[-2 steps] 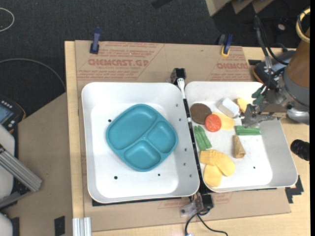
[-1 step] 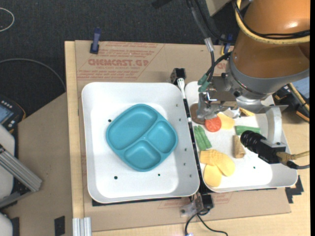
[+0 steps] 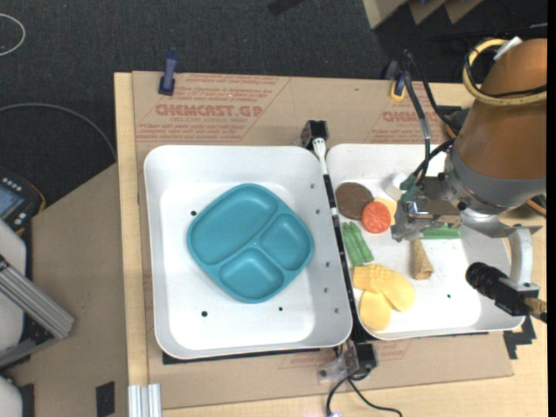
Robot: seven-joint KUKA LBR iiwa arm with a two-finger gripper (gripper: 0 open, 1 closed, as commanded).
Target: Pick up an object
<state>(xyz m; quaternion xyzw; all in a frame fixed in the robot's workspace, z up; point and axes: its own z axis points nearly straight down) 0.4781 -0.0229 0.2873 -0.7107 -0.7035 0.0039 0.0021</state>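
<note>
Tomato, red-orange, round: lies in the right bin, touching a brown disc, with a green piece just below; camera view, from above: claw hovers low just to the tomato's right, near but apart; whether it is spread or pressed together, cannot tell; advice: centre over the tomato before closing, since it may roll; blue tray sits in the left bin.
</note>
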